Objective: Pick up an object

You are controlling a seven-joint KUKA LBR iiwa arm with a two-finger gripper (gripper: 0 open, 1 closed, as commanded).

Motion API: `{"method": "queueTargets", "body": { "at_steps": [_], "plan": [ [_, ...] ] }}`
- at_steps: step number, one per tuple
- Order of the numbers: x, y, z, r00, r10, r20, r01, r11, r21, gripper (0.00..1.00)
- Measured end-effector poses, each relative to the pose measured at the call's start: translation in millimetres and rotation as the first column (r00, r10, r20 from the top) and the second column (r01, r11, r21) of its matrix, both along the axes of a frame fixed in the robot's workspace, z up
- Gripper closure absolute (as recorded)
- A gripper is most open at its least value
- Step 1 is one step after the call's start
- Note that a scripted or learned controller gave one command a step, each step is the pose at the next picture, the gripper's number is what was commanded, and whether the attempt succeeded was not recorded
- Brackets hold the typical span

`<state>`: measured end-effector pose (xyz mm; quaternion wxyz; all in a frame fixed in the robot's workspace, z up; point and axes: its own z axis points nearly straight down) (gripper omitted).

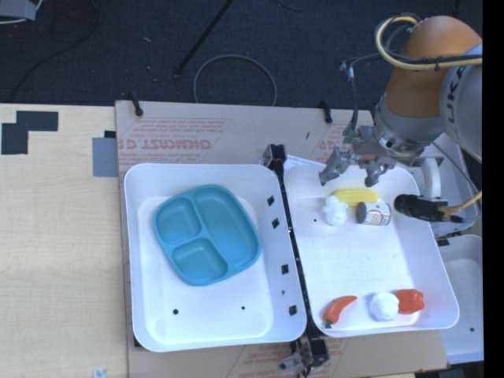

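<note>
my gripper (352, 172) hangs over the far edge of the right bin (370, 278), fingers spread with nothing between them. just below it lie a yellow banana (352, 196), a small white lump (335, 210) and what looks like a little jar (373, 213) on its side, all close together. near the front edge sit a chilli (339, 309), a white ball (384, 305) and a red piece (409, 298). the left bin (157, 305) holds a blue plate (206, 234)
</note>
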<state>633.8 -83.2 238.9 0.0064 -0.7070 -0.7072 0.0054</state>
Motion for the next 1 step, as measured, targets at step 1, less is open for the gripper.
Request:
{"method": "queueTargets", "body": {
  "at_steps": [1],
  "plan": [
    [2.2, 0.0, 8.1, 1.000, 0.002, 0.013, -0.002, 1.000, -0.001, 0.00]
  ]
}}
